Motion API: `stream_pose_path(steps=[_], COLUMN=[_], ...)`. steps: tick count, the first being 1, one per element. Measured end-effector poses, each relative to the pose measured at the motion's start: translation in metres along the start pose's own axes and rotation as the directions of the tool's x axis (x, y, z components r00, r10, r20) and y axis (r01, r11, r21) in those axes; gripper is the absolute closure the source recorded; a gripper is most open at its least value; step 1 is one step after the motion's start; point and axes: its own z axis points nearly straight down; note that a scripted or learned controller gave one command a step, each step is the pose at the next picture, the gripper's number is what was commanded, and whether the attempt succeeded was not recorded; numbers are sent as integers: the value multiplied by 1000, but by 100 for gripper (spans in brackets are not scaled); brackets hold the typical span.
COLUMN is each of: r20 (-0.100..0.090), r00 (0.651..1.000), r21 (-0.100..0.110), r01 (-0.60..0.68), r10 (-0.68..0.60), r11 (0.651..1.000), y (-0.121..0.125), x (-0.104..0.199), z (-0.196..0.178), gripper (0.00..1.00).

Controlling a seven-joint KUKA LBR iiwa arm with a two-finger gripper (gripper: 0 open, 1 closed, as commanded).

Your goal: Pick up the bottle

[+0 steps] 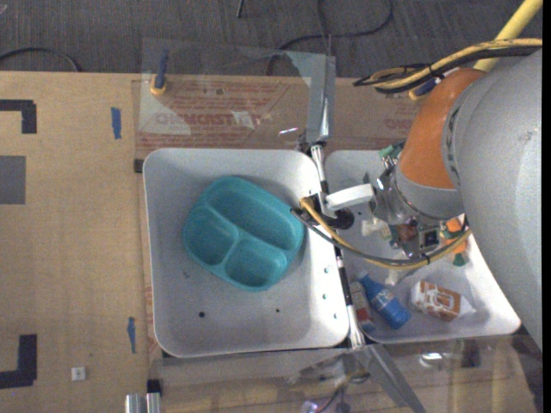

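Note:
The bottle [384,303] is blue with a pale label and lies on its side near the front left corner of the right bin [499,304]. My gripper [410,236] hangs over the middle of that bin, below the orange band of the arm. It sits up and to the right of the bottle, apart from it. The arm's own body hides the underside of the gripper and the bin floor beneath it.
A small orange-and-white carton [437,300] lies right of the bottle. Small orange and white items [459,249] peek out beside the arm. The left bin [172,299] holds a teal divided plate [244,231]. A yellow cable [344,239] loops across the wall between the bins.

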Motion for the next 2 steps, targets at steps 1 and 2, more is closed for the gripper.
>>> stream_pose_path(steps=[1,2], r20=[0,-1], r00=[992,988], r21=[0,0], r01=[126,157], r10=[-126,-157], r11=[992,988], y=[-44,113], x=[-25,-58], z=[24,68], gripper=[0,0])
